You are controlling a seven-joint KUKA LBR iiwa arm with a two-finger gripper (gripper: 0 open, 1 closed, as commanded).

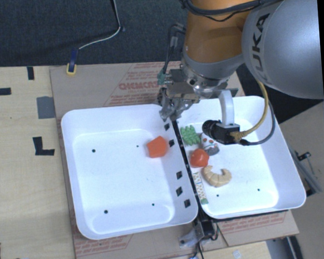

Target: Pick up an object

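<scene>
An orange block [158, 147] lies in the left bin [98, 176], near its right wall. The right bin [267, 190] holds a green bumpy piece [189, 133], a red tomato-like ball [199, 159] and a tan croissant [217, 176], all close to the divider. My gripper [172, 107] hangs over the back end of the divider between the bins, above and behind the orange block. Nothing shows between its tips.
The arm's big grey and orange body [238, 31] covers the back right of the scene. A black cable and connector [221, 131] dangle over the right bin. The bins rest on a cardboard sheet [103, 86].
</scene>
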